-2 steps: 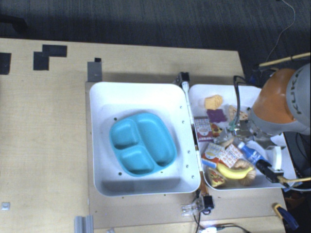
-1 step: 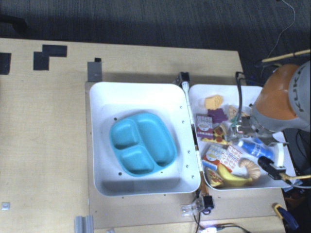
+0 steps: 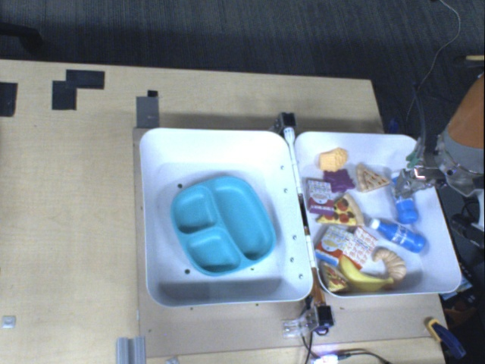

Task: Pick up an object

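The right bin holds several small items. Among them are a blue bottle, a small blue object, a banana, a pizza slice, a toast piece, a purple piece and a yellow-orange piece. My gripper hangs over the bin's right side, directly above the small blue object and very close to it. Whether it touches that object is unclear from this angle.
The left bin holds a blue divided tray. Snack packets and a croissant-like piece crowd the right bin's front. Cables lie at the bench's front edge between the bins.
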